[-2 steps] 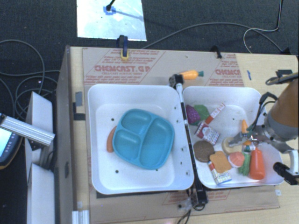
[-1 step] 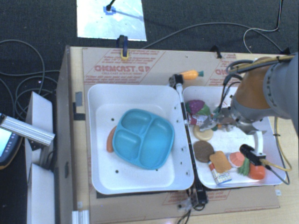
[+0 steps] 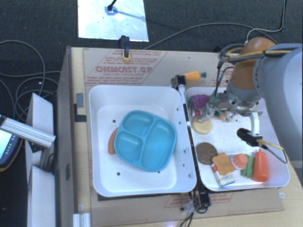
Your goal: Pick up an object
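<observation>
Fig. Dark floor w/ loose cables around a cardboard-topped counter [image 3: 142,65] bearing two white bins. Step in hand, as judged: approach/descent. The gripper [image 3: 209,111] sits low in the right bin's [image 3: 227,137] upper-left corner, between the purple grape bunch [image 3: 200,100] and the pale disc [image 3: 202,126], the likeliest targets. Whether it is open or closed, or has hold of anything, cannot be told; nothing is seen lifted. Next move prob. calls for centring over one item, closing, then a straight lift clear of the bin wall.

Contents:
- Left bin [image 3: 94,141]: blue compartment plate [image 3: 144,140], w/ an orange-red sausage [image 3: 111,141] at its left edge.
- Right bin: also a brown disc [image 3: 206,152], toast slice [image 3: 222,162], small box [image 3: 223,178], pink piece [image 3: 240,161], green piece [image 3: 248,167] and orange carrot-like toy [image 3: 260,166].
</observation>
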Robot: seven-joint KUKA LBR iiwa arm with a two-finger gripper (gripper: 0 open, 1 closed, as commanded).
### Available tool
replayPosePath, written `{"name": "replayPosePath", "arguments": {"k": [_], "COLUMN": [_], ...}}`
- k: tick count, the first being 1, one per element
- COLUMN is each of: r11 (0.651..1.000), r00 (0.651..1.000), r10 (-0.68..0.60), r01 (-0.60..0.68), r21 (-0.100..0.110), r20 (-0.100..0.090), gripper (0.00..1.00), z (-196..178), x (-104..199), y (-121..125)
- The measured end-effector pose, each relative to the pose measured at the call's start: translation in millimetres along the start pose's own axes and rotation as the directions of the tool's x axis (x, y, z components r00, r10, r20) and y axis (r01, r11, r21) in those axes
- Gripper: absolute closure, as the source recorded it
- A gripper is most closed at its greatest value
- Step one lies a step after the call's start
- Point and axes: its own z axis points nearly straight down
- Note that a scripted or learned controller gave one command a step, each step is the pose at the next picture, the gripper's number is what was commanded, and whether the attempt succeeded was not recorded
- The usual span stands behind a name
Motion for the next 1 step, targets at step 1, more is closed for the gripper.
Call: {"name": "replayPosePath", "arguments": {"k": [1], "r11": [1.000], "r00": [1.000], "r10": [-0.004], "r01": [0.004], "r21": [-0.004], "r20": [0.002], "gripper": [1.00], "z": [-10.1], "x": [-0.3], "y": [0.4]}}
